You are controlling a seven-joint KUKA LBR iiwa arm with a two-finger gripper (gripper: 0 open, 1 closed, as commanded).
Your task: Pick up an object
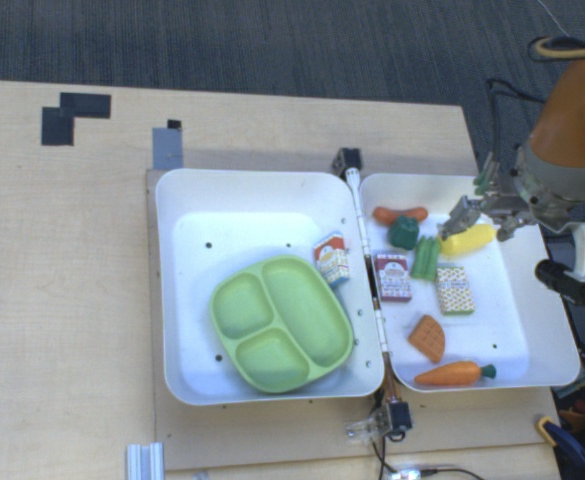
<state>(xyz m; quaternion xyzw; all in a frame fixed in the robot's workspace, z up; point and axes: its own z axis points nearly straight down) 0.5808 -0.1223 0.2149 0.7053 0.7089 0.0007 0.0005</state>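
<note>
Grey metal fingers of the hand (469, 220) hang low over the upper right part of the right bin (547, 363), reaching in from the right below the arm's orange band (575, 118); they sit right at a yellow banana-shaped toy (469, 238), one finger on its upper left end, but I cannot tell from here whether they are spread or pinched on it, or whether the toy is lifted at all. Just left of the banana a green stick-like piece (426, 258) lies nearly upright in the bin, and above that sits a dark green pepper-like lump (404, 232), touching a small orange-red carrot (400, 214) that lies flat near the bin's top wall. Below the banana there is a small patterned green and white box (454, 291), and beside it, toward the wall between the bins, a red and white box (392, 277). Lower down lies an orange waffle-like wedge (427, 338), and near the bottom wall a larger carrot (455, 373) with its green end pointing right. Across the divide, the left bin (187, 228) holds a light green divided plate (281, 322) with three compartments, tilted a little, and a small colourful carton (333, 260) stands just beside the plate's upper right edge. Both bins rest side by side on the pale wooden tabletop (62, 268), which carries a few dark squares (72, 116) toward its far left corner.
</note>
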